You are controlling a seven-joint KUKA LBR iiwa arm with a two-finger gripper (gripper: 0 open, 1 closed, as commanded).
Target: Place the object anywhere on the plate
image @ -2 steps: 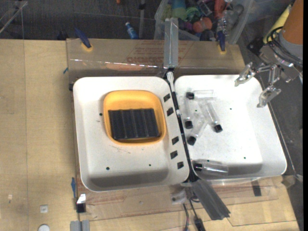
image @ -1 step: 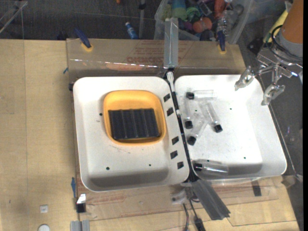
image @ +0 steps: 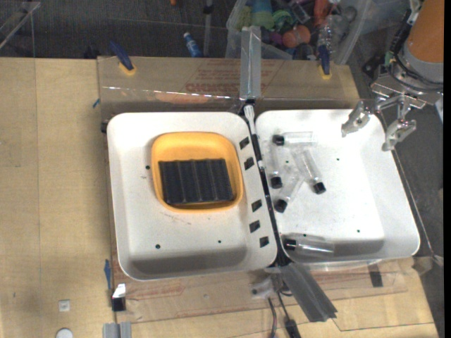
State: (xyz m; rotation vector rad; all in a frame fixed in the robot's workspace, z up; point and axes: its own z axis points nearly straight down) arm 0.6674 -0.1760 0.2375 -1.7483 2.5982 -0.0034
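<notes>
Clear tubes scattered in right bin, spread empty fingers above; orange plate left.

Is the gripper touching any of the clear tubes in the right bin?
Apart. The camera view shows the gripper over the bin's upper right corner, with bare white floor between it and the clear tubes.

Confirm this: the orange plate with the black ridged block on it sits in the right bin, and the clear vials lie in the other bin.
Wrong on the bin. The camera view shows the orange plate, with the black ridged block on it, in the left bin; the clear vials lie in the right bin.
</notes>
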